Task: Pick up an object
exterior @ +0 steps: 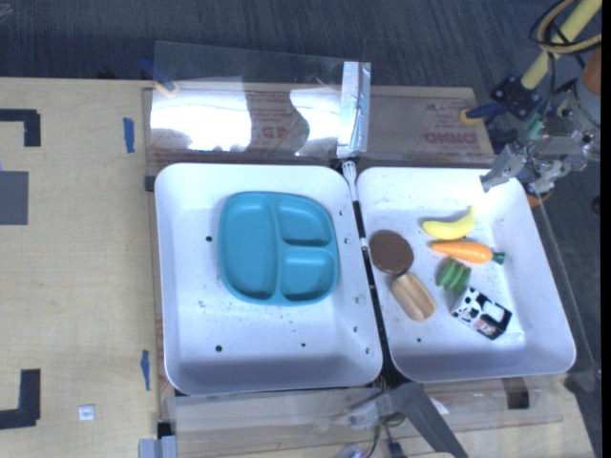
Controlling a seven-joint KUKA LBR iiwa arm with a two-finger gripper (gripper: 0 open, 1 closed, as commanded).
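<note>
At the far right corner of the right bin, the arm's wrist end hangs just outside and above the rim, with yellow hose and cabling looped behind it. The gripper points left toward the bin; its metal parts blur together, so whether it is released or clenched cannot be told. Nothing is seen between its tips.

Right bin, shallow white plastic with rounded corners, contains six items. A yellow banana, curved and smooth, lies at the far side. Just near of it lies an orange carrot, tapered, with a green stub at its right end. A small green vegetable piece sits just near of the carrot. A brown round disc, flat and matte, rests by the left wall. A tan oblong block, wood-like, touches the disc's near edge. A black-and-white patterned item with a red mark lies nearest the front.

Left bin holds a teal divided plate, three compartments, glossy, rounded outline.
</note>
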